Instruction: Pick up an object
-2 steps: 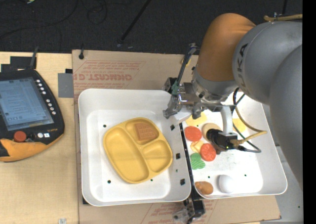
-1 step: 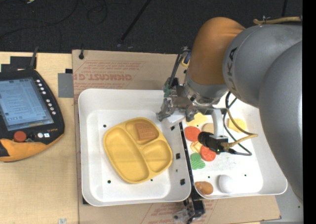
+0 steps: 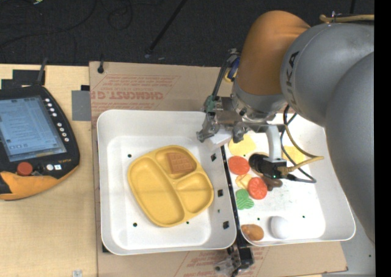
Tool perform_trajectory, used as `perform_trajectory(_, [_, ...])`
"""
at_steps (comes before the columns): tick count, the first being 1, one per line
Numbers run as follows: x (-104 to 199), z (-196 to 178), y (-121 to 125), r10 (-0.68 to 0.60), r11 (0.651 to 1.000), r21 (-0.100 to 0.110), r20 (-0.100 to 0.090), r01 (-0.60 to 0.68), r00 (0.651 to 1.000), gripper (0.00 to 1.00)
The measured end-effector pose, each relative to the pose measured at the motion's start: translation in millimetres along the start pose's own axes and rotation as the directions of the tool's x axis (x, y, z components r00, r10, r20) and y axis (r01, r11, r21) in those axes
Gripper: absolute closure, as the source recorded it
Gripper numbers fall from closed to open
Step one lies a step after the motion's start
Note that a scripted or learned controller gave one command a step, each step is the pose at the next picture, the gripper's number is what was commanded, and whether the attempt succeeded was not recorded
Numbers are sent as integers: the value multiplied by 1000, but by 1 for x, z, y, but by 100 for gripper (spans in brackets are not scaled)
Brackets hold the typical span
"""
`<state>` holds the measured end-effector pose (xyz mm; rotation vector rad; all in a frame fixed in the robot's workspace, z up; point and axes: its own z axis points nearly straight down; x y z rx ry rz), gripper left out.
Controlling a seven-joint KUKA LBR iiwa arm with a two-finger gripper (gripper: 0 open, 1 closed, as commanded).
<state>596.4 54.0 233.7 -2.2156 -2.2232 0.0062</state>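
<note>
Near edge of the right white bin point(image 3: 311, 205): brown oval bun-shaped toy point(image 3: 252, 231) beside white egg-shaped toy point(image 3: 279, 227). Farther in, green ridged toy piece point(image 3: 244, 199), red ridged disc point(image 3: 258, 188) and red-orange round disc point(image 3: 238, 165) sit clustered near the wall between the bins. Farthest, the tool point(image 3: 211, 126) hangs over the far end of that wall; cannot tell whether it is apart or together. Likeliest pick, the red-orange round disc, lies just nearward and view-right of it; the brown square waffle point(image 3: 179, 162) on the yellow divided plate point(image 3: 153, 187) lies nearward, view-left.
</note>
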Motion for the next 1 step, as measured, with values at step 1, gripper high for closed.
perform_trajectory(1, [3, 18, -9, 2, 1000, 4, 0, -2, 1000, 100])
